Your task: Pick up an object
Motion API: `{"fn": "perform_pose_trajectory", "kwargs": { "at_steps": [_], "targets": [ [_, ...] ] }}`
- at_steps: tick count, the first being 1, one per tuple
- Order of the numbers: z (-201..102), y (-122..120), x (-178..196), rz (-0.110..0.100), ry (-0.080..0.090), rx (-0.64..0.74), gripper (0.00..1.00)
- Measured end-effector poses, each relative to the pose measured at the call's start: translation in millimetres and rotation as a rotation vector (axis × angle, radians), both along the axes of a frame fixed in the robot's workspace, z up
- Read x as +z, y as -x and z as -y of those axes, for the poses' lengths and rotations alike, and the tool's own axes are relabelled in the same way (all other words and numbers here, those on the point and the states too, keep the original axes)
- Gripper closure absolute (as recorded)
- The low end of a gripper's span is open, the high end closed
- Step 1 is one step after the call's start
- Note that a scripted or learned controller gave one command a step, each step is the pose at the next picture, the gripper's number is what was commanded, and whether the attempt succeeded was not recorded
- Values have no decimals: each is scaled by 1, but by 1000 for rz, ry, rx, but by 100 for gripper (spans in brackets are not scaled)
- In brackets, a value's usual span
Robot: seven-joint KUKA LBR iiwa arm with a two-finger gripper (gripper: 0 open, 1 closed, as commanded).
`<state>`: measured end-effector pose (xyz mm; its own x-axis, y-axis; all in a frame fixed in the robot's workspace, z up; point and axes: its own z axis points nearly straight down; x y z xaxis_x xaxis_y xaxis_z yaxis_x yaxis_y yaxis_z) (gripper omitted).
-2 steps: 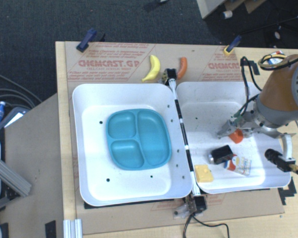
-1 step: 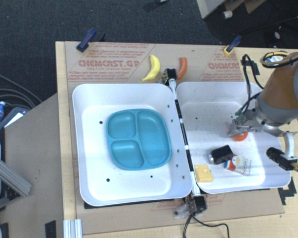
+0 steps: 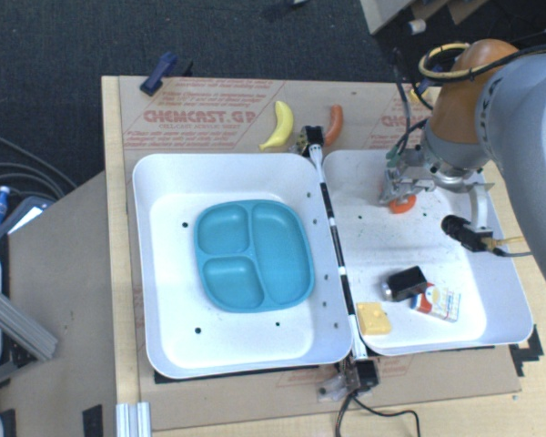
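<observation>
My gripper (image 3: 399,189) reaches down into the back of the right bin (image 3: 491,335), directly over a small orange-red object (image 3: 402,206) on the bin floor. The gripper's tip meets or nearly meets the top of that object, and only the object's lower edge shows beneath it. Further forward in the same bin lie a black block (image 3: 405,282), a yellow cheese-like wedge (image 3: 373,318) and a small red and white packet (image 3: 439,303). The grey arm with its orange band (image 3: 464,89) comes in from the right.
The left bin (image 3: 164,189) holds a blue divided plate (image 3: 253,255). Behind the bins, on the bench, lie a yellow banana (image 3: 278,126) and an orange carrot-like piece (image 3: 333,124). A black clip (image 3: 313,138) sits at the divider's far end. Cables hang near the arm.
</observation>
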<state>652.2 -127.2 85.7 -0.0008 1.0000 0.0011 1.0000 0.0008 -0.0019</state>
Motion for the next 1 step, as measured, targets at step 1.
{"fn": "perform_pose_trajectory", "kwargs": {
  "at_steps": [1],
  "targets": [
    [0,0,-1,0,1,0,0]
  ]
}}
